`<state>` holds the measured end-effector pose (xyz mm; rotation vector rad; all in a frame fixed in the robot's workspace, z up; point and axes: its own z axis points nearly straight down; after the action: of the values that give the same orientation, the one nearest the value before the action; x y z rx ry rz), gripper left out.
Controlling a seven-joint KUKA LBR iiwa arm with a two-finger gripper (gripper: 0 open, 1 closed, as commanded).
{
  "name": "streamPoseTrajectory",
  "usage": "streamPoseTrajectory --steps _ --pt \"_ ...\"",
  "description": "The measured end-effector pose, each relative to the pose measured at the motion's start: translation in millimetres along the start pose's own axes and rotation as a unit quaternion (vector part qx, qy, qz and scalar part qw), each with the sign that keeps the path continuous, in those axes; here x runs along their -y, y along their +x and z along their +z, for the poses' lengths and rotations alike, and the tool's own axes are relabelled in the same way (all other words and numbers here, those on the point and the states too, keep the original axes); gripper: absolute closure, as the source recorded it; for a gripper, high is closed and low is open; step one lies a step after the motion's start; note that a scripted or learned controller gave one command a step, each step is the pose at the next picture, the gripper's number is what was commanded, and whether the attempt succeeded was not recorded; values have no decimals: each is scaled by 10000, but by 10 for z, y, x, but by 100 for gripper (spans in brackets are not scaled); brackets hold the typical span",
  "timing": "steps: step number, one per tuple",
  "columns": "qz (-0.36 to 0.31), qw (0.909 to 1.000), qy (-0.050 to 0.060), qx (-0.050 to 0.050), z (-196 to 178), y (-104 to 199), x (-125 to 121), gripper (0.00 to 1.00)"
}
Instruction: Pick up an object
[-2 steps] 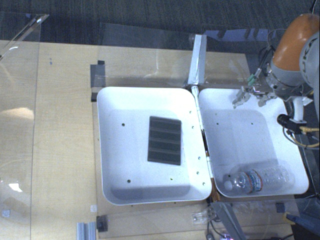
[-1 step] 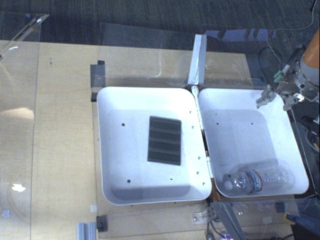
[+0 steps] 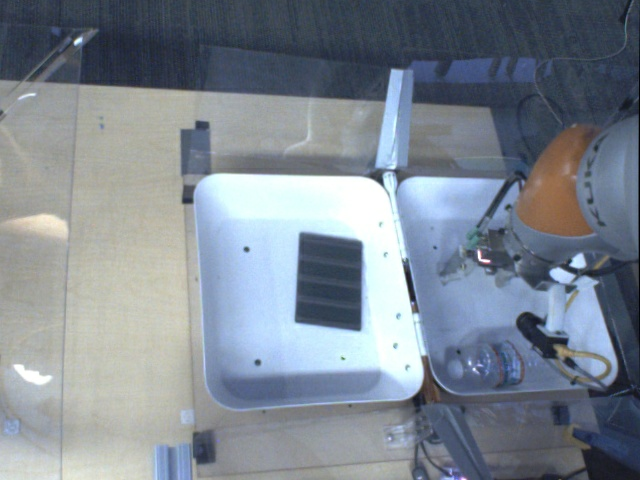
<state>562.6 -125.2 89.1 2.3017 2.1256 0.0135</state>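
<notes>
The bottle's (image 3: 484, 364) label is too blurred to read. The arm (image 3: 575, 203) hangs over the right bin (image 3: 440, 218); the bottle lies below the fingers (image 3: 462, 256), whose state I can't tell.

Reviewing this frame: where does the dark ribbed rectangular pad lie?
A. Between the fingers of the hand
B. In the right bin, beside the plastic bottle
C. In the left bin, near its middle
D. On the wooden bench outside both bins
C: the dark ribbed pad lies flat near the middle of the left bin, while the clear plastic bottle and the hand are over in the right bin.
</notes>
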Motion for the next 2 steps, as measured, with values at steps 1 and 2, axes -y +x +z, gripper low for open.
streamPoseTrajectory --steps 1,2 --pt "466 9989 37 5 -390 -377 24 0" --pt "-105 9999 -6 5 -8 153 324 0"
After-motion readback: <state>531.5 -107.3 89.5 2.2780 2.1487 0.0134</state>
